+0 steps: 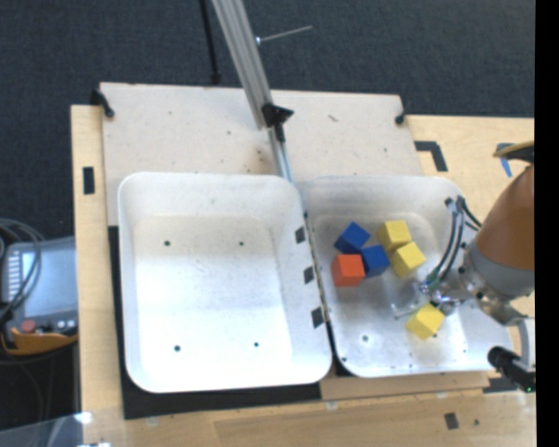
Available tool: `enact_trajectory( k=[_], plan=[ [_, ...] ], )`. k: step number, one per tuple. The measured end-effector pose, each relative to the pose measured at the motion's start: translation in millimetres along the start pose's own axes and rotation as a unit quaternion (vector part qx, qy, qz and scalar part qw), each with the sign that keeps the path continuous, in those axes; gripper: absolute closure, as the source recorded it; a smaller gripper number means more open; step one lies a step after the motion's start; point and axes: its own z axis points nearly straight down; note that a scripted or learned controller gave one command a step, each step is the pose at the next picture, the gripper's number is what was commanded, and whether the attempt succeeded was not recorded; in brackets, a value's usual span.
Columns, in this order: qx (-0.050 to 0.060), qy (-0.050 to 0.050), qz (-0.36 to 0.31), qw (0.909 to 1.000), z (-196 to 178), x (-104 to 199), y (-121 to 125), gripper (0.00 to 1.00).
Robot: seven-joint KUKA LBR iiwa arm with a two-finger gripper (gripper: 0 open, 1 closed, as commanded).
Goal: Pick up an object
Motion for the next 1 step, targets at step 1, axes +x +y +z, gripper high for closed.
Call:
enact_trajectory(
  k=[1],
  plan=[
    [-0.004, -0.002, 0.001, 1.0, 29.0, -3.1, 1.1, 0.0]
  ],
)
